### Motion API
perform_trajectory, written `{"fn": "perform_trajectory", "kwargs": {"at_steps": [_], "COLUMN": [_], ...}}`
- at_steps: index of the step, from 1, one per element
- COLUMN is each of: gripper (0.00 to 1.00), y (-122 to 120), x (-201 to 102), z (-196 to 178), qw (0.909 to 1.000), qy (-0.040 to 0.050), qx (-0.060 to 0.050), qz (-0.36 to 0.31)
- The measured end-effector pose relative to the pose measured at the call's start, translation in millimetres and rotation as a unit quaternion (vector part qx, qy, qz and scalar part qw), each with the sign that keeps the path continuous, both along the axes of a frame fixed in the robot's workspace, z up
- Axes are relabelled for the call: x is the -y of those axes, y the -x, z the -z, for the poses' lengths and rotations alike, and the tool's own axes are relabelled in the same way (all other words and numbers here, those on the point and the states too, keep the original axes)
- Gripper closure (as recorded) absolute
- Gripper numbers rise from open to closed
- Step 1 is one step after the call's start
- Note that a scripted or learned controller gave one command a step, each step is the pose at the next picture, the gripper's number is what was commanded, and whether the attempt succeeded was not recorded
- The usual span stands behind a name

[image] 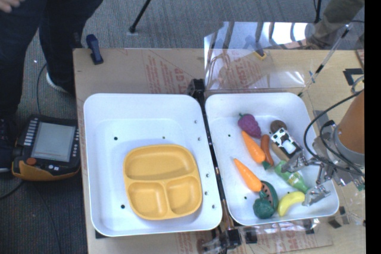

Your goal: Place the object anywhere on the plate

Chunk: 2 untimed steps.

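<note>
- The gripper hovers low over the right bin, its fingers spread open, gripping nothing.
- A green bottle lies just at its 9 o'clock.
- The yellow plate sits in the left bin, well apart at 9 o'clock.

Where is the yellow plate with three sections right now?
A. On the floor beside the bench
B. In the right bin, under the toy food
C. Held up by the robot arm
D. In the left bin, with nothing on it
D: the yellow plate lies flat in the left bin, its sections bare, while the toy carrots and other food sit in the right bin.
</note>
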<state>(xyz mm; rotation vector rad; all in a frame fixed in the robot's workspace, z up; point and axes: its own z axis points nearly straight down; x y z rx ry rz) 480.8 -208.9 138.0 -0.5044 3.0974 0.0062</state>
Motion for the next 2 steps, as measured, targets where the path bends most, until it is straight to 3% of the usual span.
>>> {"fn": "perform_trajectory", "kwargs": {"at_steps": [1, 2], "gripper": [0.0, 0.0], "y": [-9, -1], "x": [0, -3], "z": [-23, 16], "qw": [0.9676, 0.9376], "qy": [-0.0004, -0.0022], "qx": [0.001, -0.001], "qz": [-0.253, -0.348]}}
